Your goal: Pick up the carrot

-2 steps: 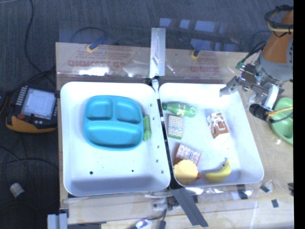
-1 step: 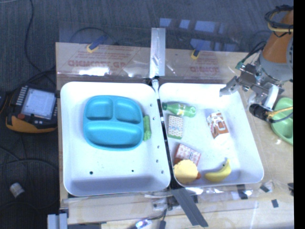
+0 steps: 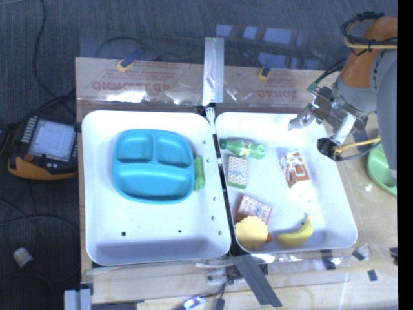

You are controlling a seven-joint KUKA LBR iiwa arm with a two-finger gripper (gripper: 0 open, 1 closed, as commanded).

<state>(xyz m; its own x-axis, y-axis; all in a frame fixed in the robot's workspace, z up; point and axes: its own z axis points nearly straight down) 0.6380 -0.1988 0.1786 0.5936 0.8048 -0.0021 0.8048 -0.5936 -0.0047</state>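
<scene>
Camera view: the carrot is taken to be the orange lump (image 3: pixel 251 232) just left of the banana (image 3: pixel 294 232). The gripper (image 3: pixel 321 126), whose state cannot be told, is held well beyond the banana. The banana could be seized by mistake.

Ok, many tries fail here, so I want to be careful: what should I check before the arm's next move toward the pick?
1. Carrot found: cannot tell; the closest match is an orange-yellow lump in the right bin.
2. Arm's gripper over that bin: ok, at its far right corner.
3. Room around the lump: not ok; it touches a red packet and sits against the bin's left wall.
4. Lump apart from the banana: ok, narrowly.
</scene>
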